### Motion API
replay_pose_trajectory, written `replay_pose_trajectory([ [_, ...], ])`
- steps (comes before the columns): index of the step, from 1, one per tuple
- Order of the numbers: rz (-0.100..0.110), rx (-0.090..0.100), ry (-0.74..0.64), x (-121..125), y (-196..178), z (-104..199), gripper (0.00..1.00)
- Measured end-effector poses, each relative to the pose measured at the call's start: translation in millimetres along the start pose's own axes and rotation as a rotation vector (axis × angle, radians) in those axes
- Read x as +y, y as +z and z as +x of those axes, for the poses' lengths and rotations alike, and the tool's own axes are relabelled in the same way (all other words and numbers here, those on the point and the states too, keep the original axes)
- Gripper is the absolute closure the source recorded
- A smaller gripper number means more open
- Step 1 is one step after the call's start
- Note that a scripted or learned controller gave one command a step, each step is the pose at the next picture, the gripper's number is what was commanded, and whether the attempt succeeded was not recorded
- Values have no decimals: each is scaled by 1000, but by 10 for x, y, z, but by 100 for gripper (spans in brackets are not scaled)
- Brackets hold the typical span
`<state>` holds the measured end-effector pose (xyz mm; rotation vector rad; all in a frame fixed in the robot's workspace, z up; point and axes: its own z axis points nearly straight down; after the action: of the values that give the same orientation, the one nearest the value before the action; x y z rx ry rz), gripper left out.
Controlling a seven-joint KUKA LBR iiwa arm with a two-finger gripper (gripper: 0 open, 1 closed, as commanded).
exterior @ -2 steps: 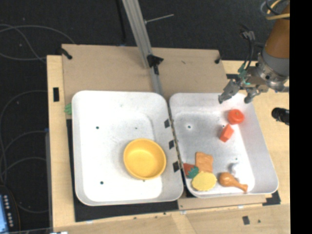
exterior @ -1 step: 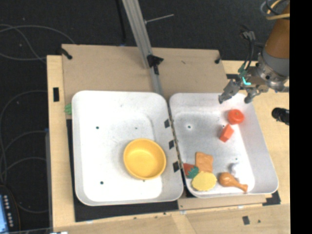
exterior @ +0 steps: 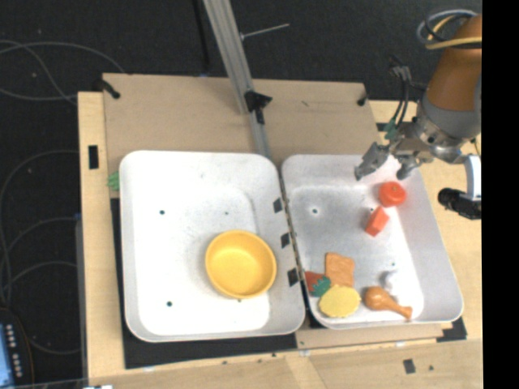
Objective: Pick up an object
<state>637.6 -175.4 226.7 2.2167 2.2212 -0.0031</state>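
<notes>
My gripper (exterior: 387, 163) hangs over the far edge of the right bin (exterior: 422, 241), its two fingers spread apart with nothing between them. Just below it lies a round orange-red piece (exterior: 392, 194), and a small orange-red block (exterior: 375, 221) sits a little nearer. Toward the bin's near edge are an orange waffle-like square (exterior: 340, 268), a yellow round piece (exterior: 339, 301), a brown drumstick (exterior: 386, 301) and a small red and green item (exterior: 317, 284). A yellow bowl (exterior: 239, 263) stands in the left bin (exterior: 162, 209).
A slanted metal pole (exterior: 235, 63) rises behind the bins, ending near their shared edge. Black clips (exterior: 285, 237) mark the divide between the bins. Cables lie on the dark floor at left.
</notes>
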Motion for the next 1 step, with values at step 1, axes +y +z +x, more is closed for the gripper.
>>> replay_pose_trajectory([
  [1, 4, 1, 1, -3, 422, 14, 0],
])
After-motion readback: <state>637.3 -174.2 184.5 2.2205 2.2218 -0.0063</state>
